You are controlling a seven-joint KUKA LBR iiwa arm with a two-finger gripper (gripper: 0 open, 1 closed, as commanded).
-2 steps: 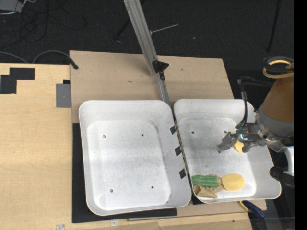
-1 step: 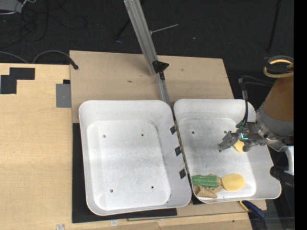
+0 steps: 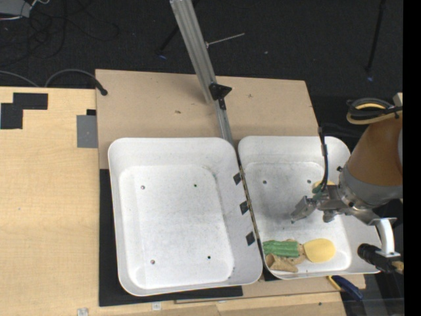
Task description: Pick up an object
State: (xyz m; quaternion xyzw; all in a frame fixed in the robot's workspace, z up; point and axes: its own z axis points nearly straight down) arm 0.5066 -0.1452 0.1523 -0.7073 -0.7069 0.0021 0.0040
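Observation:
In the right bin (image 3: 276,153), three small objects lie at the front edge: a green ridged piece (image 3: 281,247), a tan lumpy piece (image 3: 285,263) just below it, and a yellow rounded piece (image 3: 320,249) to their right. My gripper (image 3: 306,209) hangs low over the middle of the right bin, behind and above those objects, reaching in from the right below the orange band (image 3: 376,157). Something small and yellow-green shows by the wrist (image 3: 320,188); I cannot tell what it is.
The left bin (image 3: 131,151) sits beside the right one, with black clips (image 3: 244,207) along the shared rim. A grey metal rail (image 3: 197,51) slants up from the bins' back junction. Cables lie on the dark floor behind.

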